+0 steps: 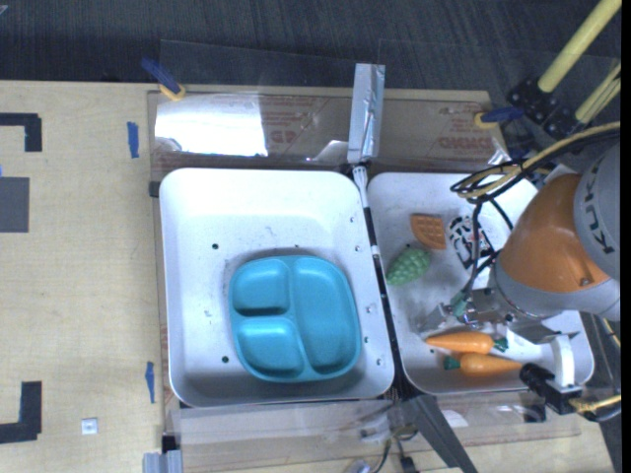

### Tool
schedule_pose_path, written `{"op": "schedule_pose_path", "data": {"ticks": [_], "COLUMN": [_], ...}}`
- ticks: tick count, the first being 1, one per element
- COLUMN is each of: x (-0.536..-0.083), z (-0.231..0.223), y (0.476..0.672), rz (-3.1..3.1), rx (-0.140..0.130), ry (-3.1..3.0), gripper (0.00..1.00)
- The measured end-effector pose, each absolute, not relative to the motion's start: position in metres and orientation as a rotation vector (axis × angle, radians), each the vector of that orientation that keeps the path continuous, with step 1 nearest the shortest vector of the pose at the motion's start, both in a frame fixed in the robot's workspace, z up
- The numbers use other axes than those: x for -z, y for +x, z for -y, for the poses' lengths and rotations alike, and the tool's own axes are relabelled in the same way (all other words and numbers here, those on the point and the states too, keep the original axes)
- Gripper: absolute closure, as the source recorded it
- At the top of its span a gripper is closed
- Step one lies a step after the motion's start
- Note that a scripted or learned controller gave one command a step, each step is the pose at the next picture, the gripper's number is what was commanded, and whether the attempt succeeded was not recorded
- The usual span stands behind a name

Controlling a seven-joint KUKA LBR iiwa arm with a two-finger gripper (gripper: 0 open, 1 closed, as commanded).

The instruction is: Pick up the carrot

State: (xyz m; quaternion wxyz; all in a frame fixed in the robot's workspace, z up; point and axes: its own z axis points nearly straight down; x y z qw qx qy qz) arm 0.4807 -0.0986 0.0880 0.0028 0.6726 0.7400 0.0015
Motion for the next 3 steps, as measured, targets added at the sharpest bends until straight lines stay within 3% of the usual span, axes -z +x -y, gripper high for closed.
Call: {"op": "schedule_pose_path", "data": {"ticks": [3], "x": [-0.0882], "z": [0.1031], "y": [0.481], "rz": [-2.512], "rx": [-0.003], "ry": [1.877], "gripper": [0.0]}}
